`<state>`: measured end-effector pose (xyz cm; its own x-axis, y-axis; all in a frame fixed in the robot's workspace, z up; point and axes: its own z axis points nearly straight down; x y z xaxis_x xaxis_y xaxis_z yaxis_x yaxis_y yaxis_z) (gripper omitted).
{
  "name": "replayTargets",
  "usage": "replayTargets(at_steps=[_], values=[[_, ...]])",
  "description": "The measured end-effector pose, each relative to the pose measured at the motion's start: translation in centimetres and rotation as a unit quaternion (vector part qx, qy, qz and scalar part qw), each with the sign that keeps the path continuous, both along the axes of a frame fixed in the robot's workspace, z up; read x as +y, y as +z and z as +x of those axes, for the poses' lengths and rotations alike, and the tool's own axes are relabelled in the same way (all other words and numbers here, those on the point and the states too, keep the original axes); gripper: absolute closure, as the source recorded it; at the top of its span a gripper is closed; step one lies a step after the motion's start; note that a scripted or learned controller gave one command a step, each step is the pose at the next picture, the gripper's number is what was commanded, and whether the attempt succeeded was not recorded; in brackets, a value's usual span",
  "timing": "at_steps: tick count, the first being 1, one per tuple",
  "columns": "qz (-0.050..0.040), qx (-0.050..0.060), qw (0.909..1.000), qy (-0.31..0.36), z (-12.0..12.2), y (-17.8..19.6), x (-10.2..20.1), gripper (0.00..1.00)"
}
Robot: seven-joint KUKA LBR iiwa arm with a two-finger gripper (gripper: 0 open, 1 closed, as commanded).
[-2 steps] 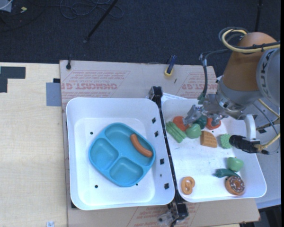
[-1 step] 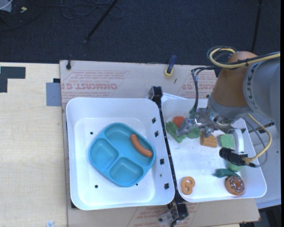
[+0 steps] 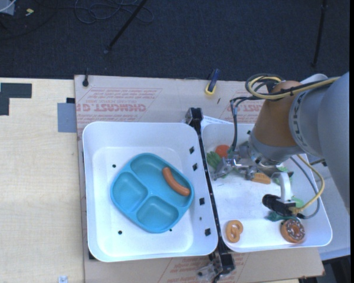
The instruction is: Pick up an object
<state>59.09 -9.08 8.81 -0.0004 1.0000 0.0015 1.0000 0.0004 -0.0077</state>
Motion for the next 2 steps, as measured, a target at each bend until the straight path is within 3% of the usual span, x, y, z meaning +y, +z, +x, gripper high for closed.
replayTargets(at_steps=[1, 2], values=[[0.0003, 0.0, 1.0, -0.003, 0.0, 1.3, -0.1, 1.0], [-0.001, -0.005, 1.0, -0.003, 0.1, 7.1, -1.2, 1.0]])
